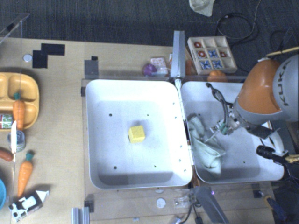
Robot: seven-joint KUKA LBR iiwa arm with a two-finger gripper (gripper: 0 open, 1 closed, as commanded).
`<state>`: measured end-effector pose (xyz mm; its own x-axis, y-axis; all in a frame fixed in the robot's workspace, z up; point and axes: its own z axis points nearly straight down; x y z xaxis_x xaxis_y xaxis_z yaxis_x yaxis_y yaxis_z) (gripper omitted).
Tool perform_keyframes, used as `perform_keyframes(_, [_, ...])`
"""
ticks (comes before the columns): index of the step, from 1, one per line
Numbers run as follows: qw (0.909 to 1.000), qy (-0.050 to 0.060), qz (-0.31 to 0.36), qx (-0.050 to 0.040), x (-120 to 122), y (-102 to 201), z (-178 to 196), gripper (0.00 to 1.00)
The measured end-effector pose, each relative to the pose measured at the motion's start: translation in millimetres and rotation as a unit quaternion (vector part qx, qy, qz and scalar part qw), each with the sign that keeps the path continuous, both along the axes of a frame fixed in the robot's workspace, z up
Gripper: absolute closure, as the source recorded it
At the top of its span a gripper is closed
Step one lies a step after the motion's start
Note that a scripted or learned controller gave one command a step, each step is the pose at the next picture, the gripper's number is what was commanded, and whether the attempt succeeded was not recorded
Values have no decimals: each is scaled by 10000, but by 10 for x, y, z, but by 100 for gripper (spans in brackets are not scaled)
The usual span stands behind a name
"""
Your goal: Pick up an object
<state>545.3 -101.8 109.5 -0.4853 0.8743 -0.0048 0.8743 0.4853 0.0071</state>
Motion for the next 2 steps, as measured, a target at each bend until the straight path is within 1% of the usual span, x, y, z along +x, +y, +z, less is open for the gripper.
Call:
perform_keyframes(1, [9997,-48,-237,0,-36,40,-163,0])
perform_keyframes(2, [9997,-97,-223,12,1,64,-39,100])
